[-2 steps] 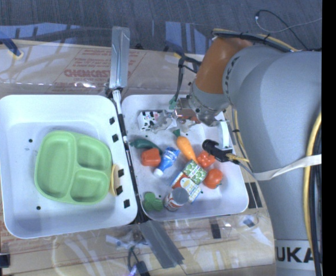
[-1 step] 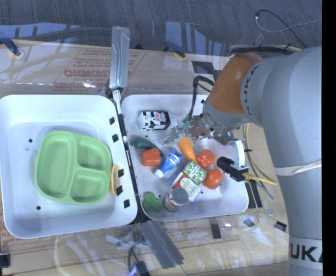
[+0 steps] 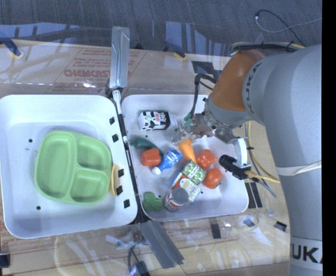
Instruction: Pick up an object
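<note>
Toys crowd the right bin (image 3: 239, 197) as the grey arm's gripper (image 3: 193, 125) hangs low over its upper middle, just above an orange carrot-shaped piece (image 3: 186, 149). Whether anything sits in the gripper's grasp cannot be told from this angle.

The carrot looks the likeliest pick: small, probably light moulded plastic, stiff and fairly slick, best taken across its narrow body rather than at the taper. Touching or just beside it lie a blue-and-white bottle (image 3: 168, 158), a red-orange block (image 3: 151, 157), two rounded orange pieces (image 3: 206, 158) (image 3: 212, 179), a green-printed carton (image 3: 192, 174) and a can (image 3: 176, 199) lying near the front wall. Such crowding could let a neighbour get nudged or caught.

A cow-patterned black-and-white carton (image 3: 154, 119) rests apart near the back wall; a green piece (image 3: 152, 200) sits in the front corner.

The left bin (image 3: 7, 154) holds a green divided plate (image 3: 73, 167).

Red lettering on the cardboard behind the bins is too blurred to read; white letters "UK" show on the arm's base (image 3: 305, 252).
</note>
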Controlling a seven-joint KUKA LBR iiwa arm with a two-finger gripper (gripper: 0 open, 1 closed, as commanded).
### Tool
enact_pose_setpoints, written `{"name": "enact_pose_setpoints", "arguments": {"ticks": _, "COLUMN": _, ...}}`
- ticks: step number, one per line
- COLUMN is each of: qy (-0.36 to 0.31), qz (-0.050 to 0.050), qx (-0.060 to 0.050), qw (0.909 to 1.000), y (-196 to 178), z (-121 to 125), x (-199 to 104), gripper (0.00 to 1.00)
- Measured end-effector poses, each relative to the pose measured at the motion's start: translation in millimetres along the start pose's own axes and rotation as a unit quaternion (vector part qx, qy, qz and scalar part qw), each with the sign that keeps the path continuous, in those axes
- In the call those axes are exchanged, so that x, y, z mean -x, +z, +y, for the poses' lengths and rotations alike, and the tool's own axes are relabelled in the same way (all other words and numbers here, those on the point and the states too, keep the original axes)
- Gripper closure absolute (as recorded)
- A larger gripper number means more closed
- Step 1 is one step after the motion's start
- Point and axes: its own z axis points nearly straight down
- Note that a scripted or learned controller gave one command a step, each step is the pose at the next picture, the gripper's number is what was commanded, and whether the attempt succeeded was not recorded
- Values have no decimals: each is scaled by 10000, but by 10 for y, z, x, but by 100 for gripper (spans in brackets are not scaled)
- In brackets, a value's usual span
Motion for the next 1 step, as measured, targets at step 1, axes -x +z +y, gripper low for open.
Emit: {"name": "enact_pose_setpoints", "arguments": {"ticks": 1, "qy": -1495, "qz": -15, "qx": 25, "qw": 9888, "y": -890, "z": 88, "x": -196, "gripper": 100}}
